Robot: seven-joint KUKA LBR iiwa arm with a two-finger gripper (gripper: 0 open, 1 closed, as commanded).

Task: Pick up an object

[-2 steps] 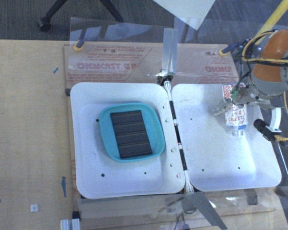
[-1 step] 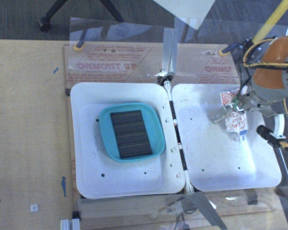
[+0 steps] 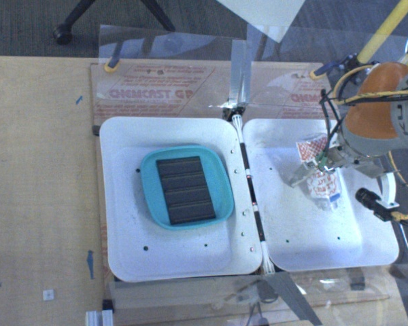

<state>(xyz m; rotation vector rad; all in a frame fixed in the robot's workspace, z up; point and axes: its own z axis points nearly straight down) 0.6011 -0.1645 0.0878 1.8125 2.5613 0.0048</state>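
A crumpled wrapper (image 3: 319,176), clear with red-and-white checks, lies toward the far right of the right bin (image 3: 285,243). The arm (image 3: 375,114) hangs right over it, and I cannot tell whether the jaws are open or closed on it. Well apart, in the left bin (image 3: 122,250), a teal tray (image 3: 149,195) carries a black ridged block (image 3: 185,189).

We note two white bins side by side. In left bin (image 3: 122,202): teal tray (image 3: 221,190) near middle, dark ridged slab (image 3: 185,190) lying flat in it. In right bin (image 3: 306,240): crumpled clear packet (image 3: 324,185), red-white check and blue print. Grey arm (image 3: 374,117), orange band, enters from right. We see gripper (image 3: 324,160) over packet's upper end; contact unclear.
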